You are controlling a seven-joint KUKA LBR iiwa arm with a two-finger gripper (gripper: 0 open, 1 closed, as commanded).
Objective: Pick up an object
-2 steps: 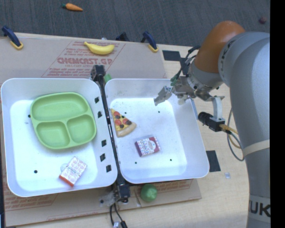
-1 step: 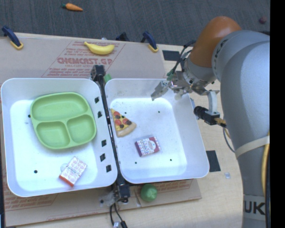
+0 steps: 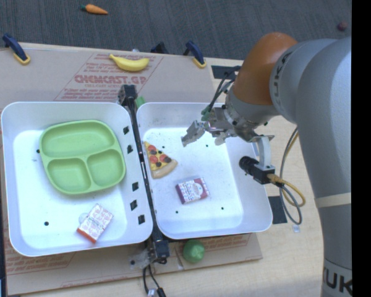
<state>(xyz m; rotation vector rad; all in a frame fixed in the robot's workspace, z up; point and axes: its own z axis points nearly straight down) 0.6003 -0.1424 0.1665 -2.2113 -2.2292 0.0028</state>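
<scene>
I am hovering my tool (image 3: 204, 133) over the upper part of the right bin (image 3: 255, 210), fingers spread apart and grasping nothing. Step in hand, as I judge it: the approach, with no pick begun. Nearest candidates are lying on the bin floor: the pizza slice toy (image 3: 158, 159) just below-left of the tool, and the small dark red packet (image 3: 191, 190) further down. Next move calls for shifting over one of them, descending, then clenching. The pizza slice is lying flat, so grip may slip.
</scene>
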